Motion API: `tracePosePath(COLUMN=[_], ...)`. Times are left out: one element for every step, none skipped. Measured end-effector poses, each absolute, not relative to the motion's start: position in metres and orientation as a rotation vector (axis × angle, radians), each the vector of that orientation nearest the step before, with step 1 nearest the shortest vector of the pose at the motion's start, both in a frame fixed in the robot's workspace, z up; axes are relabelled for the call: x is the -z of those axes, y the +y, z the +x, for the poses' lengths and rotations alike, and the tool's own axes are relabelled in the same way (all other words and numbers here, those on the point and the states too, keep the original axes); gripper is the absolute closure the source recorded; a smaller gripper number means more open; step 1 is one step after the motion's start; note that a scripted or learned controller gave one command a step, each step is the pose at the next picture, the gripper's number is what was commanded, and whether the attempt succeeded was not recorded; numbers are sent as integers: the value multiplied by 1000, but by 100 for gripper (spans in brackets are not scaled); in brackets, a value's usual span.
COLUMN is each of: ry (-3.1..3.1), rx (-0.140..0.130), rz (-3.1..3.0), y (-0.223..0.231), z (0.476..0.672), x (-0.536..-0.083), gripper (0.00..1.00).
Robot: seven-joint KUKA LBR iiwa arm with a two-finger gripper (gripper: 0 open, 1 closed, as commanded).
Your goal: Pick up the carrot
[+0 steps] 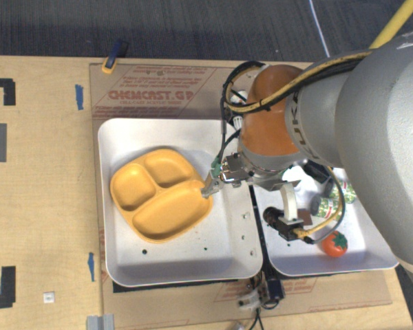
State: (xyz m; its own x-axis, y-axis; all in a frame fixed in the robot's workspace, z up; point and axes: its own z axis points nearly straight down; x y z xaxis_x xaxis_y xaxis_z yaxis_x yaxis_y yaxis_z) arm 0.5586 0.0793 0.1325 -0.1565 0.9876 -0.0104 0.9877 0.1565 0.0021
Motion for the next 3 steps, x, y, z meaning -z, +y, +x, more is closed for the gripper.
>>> tracePosePath(ry=[2419, 2515, 2426], rx=[7, -2, 0], rz=[1984, 1878, 1997], y=[79, 43, 109], z=[556, 587, 570], x=[-131, -219, -132], gripper=[0, 0, 0])
